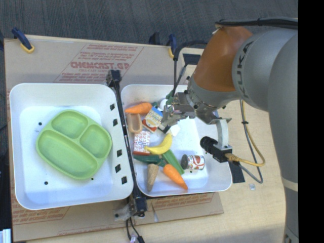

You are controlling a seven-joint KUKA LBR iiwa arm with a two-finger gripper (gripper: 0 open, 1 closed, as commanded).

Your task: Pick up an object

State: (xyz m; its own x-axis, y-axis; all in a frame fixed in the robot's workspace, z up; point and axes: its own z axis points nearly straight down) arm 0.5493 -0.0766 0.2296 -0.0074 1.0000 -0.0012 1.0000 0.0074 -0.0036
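Nearest the camera, a carrot (175, 177) and a cone (153, 175) lie at the right bin's (223, 184) front edge, with a small can (193, 162) beside them. Behind these a banana (161, 146) rests on a snack packet (141, 143). For a clean pick, I judge the descent should centre on one loose item, not the tangle. Farther back, the gripper (172, 115) hangs above the pile; its spread I cannot tell, and nothing visibly sits in it.

Tool (169, 116) fingers hidden under wrist; right bin (223, 184) far rim covered by arm.
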